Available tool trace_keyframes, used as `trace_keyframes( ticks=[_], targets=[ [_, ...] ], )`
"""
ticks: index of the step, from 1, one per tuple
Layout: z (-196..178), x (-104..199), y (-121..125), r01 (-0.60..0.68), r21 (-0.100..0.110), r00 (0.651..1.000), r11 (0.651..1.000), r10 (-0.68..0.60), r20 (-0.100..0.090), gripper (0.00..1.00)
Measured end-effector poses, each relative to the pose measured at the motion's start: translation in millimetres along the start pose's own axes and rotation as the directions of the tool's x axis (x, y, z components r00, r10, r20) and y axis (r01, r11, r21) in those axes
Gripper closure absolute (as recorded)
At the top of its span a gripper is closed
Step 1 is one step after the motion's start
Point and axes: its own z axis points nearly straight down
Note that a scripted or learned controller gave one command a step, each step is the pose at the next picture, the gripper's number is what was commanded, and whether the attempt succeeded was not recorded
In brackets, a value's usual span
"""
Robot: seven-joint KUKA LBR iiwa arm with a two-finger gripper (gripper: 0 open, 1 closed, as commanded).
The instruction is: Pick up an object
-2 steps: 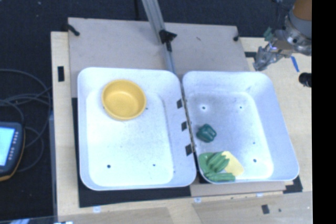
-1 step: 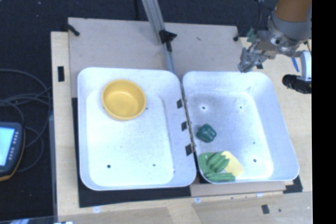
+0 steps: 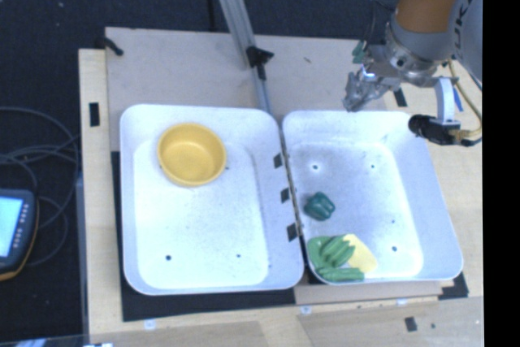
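Camera view, read from left to right, gives you a yellow bowl [image 3: 192, 154] in the left bin [image 3: 146, 199], then, in the lower left of the right bin [image 3: 406, 175], a dark green piece [image 3: 318, 206] and just below it a green and yellow cluster [image 3: 340, 253] against the near wall. At the upper right of the frame the claw [image 3: 359, 92] hangs above the right bin's far rim, gripping nothing that you can see, though you cannot tell its opening. You are likely at the approach step; the next move calls for travelling toward the lower left over the green items and descending.
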Motion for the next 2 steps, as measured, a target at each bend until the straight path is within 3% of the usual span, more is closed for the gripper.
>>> trace_keyframes(
  ticks=[2],
  targets=[
    [-7,102,-14,-0.001,0.001,1.000,1.000,0.001,0.000,1.00]
  ],
)
